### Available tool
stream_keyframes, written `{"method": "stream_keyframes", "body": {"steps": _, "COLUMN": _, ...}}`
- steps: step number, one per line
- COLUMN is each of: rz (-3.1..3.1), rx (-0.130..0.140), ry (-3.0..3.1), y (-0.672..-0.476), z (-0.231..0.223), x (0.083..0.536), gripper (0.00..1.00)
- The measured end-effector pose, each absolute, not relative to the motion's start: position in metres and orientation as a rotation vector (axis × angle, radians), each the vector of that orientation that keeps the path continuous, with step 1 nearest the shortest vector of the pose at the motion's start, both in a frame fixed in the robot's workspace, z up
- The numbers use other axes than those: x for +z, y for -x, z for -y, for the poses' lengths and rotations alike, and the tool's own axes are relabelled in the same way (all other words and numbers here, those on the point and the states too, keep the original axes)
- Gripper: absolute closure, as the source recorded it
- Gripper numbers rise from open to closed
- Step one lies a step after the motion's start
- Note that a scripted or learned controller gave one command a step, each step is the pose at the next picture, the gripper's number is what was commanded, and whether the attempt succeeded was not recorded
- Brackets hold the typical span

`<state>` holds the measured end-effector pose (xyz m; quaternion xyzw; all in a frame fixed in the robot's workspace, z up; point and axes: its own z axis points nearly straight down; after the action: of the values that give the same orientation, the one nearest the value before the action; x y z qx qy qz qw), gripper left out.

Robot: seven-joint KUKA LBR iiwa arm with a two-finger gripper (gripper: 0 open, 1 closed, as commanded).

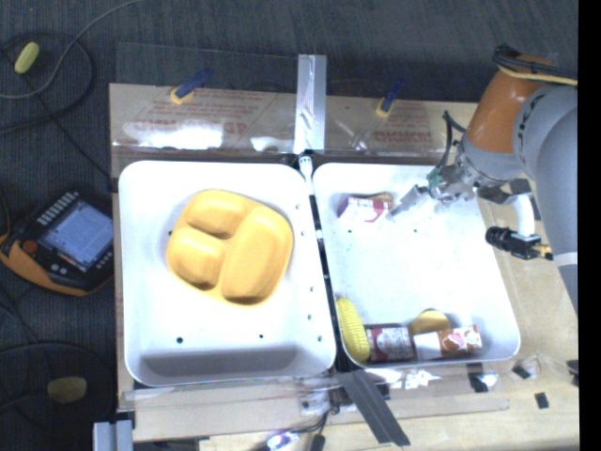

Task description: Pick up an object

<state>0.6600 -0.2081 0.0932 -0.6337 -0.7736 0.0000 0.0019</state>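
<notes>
My gripper (406, 200) hangs low over the back of the right bin (423, 271), reaching in from the right with its tip pointing left. Just left of the tip lies a small white and red packet (364, 207), a short gap apart from it. Nothing shows in the gripper's hold. Along the right bin's front wall lie a yellow corn cob (351, 330), a dark-labelled bottle (392, 343), a small yellow piece (430, 321) and a white and red packet (453, 341). A big yellow lumpy object (230, 245) sits in the left bin (150, 346).
The grey arm with its orange band (502, 101) comes in over the right bin's back right corner. A metal divider strip (311, 101) stands behind the seam between the bins. A handheld pendant (66, 242) lies on the floor at the left.
</notes>
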Motion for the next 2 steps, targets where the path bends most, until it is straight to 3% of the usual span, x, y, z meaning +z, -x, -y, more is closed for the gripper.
{"method": "stream_keyframes", "body": {"steps": 1, "rz": 2.431, "rx": 0.008, "ry": 1.987, "y": -0.6601, "z": 0.2086, "x": 0.1, "gripper": 1.0}}
{"method": "stream_keyframes", "body": {"steps": 2, "rz": 2.431, "rx": 0.008, "ry": 1.987, "y": -0.66, "z": 0.2086, "x": 0.0999, "gripper": 0.0}}
